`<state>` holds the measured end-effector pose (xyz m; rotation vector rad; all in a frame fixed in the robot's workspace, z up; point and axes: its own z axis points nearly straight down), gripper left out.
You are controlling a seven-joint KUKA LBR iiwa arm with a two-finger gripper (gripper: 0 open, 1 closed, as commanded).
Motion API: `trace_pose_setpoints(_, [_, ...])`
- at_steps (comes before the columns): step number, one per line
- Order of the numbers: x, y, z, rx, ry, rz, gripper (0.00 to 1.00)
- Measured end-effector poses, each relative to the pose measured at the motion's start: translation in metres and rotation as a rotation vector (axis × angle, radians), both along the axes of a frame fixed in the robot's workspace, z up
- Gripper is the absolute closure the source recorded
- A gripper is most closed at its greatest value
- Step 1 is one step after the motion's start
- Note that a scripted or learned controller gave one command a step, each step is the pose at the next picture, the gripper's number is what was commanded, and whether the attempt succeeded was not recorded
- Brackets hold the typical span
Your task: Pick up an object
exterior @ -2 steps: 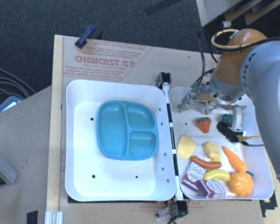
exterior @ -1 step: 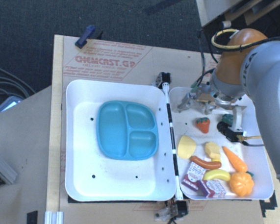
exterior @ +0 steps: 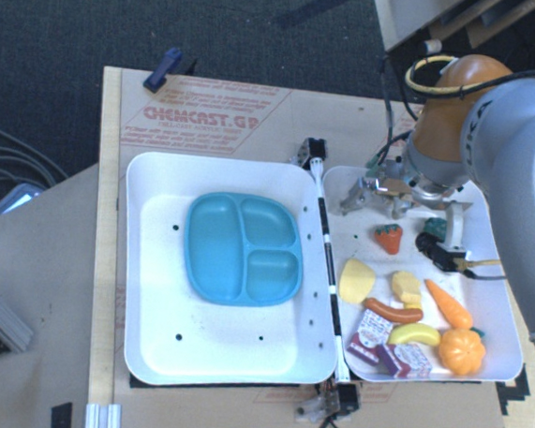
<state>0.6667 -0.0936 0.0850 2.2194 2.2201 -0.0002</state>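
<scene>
**Tool poised over the toy bin, nothing held yet**

The tool [exterior: 375, 195] hangs low at the far end of the right bin [exterior: 503, 358], its two fingers apart with nothing between them, probably opened ready for a descent. Just beside it, toward the near side, lies a small strawberry [exterior: 389, 237], the closest candidate and free of its neighbours. Further out from the tool sit a lemon wedge [exterior: 356, 281], a sausage [exterior: 392, 312], a banana [exterior: 416, 335], a carrot [exterior: 448, 304] and an orange pumpkin [exterior: 462, 350], crowded together and harder to separate. Off to the tool's other side, the left bin [exterior: 149, 272] holds a blue divided plate [exterior: 243, 248], apart from the toys
</scene>
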Motion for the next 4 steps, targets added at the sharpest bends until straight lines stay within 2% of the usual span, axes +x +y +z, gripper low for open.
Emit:
trace_pose_setpoints(1, [-0.068, 0.0, -0.001, 0.003, 0.004, -0.001, 0.0])
trace_pose_setpoints(2, [-0.067, 0.0, 0.009, 0.003, 0.002, -0.002, 1.0])
trace_pose_setpoints(3, [-0.092, 0.065, 0.125, 0.002, 0.001, 0.001, 1.0])
trace_pose_setpoints(4, [-0.141, 0.126, 0.153, 0.003, 0.006, 0.001, 1.0])
